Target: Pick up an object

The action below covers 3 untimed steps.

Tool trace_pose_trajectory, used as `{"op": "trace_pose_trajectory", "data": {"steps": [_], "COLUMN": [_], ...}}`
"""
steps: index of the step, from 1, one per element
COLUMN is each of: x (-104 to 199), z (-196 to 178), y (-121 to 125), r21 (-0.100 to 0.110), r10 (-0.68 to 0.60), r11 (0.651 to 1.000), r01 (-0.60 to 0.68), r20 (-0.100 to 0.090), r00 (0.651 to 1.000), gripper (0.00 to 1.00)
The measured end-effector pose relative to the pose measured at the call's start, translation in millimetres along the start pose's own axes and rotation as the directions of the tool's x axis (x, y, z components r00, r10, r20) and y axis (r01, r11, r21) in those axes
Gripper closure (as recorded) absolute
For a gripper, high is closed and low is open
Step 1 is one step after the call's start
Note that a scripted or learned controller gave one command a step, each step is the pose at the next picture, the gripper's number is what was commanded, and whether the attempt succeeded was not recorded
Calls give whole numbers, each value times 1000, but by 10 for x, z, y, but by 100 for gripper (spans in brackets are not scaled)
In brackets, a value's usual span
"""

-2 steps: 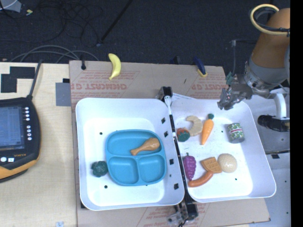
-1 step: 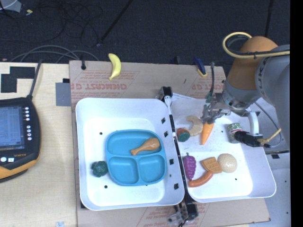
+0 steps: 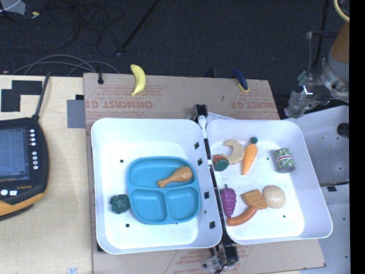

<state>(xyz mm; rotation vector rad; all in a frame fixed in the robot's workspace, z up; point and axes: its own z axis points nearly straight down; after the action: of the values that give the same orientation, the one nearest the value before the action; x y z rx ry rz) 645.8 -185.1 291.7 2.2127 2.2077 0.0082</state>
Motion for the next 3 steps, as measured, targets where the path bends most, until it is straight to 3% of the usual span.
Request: {"op": "trace_pose_trajectory", "data": {"steps": [1, 2, 3], "x": [286, 881, 2003], "z": [548, 2102, 952], "y": [-686, -563, -717], "r21": [25, 18, 10], "r10": [1, -6, -14], "r11": [1000, 1000, 1000], "r01": [-1, 6, 14], "r20": [-11, -9, -13], "r00": [1000, 1000, 1000], "gripper": [100, 100, 100]}}
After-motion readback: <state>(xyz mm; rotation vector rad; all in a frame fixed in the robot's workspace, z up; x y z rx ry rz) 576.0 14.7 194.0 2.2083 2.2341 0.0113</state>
